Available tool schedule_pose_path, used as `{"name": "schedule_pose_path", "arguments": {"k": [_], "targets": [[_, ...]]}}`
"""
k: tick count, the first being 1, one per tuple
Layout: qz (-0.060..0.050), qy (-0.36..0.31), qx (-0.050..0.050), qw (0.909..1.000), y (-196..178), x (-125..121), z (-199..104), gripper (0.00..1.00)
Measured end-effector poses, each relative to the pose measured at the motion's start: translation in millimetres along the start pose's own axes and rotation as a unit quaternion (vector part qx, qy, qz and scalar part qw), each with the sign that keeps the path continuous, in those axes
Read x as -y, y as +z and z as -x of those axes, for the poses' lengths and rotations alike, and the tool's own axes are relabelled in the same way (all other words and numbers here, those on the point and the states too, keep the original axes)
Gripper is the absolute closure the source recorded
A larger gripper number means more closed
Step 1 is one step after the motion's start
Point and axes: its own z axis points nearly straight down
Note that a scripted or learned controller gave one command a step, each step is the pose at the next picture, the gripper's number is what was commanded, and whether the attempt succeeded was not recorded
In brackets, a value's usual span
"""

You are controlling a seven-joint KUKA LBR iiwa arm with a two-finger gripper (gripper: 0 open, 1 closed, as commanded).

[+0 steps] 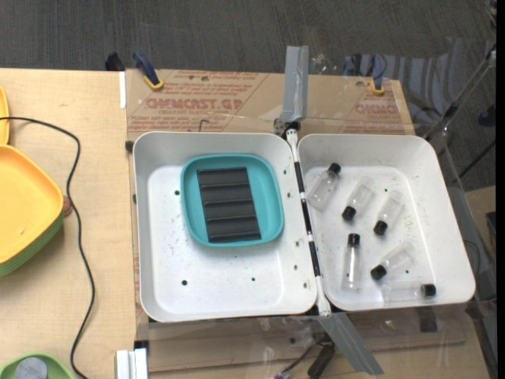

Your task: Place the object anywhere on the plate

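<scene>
A teal plate [271, 204] lies in the left white bin [158, 235], toward its upper middle. A black ribbed rectangular block [228, 204] rests on the plate's centre. In the right white bin [442, 212] lie several clear plastic vials with black caps, among them one at the upper left [323, 182], one upright-lying near the middle [351, 259] and one at the lower right [410, 290].
A brown cardboard sheet [237, 101] lies behind the bins, held by clamps [147, 69]. A grey post [296, 85] stands at the back between the bins. Yellow plates [24, 212] and a black cable [79, 212] lie on the wooden bench at left.
</scene>
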Motion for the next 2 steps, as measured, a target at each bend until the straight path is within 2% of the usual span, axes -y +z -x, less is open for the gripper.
{"name": "schedule_pose_path", "arguments": {"k": [1,2], "targets": [[0.000,-0.002,0.000,1.0000,0.0,-0.3,-3.3,0.00],[-0.001,0.003,0.001,1.0000,0.2,-0.1,5.7,0.00]]}}
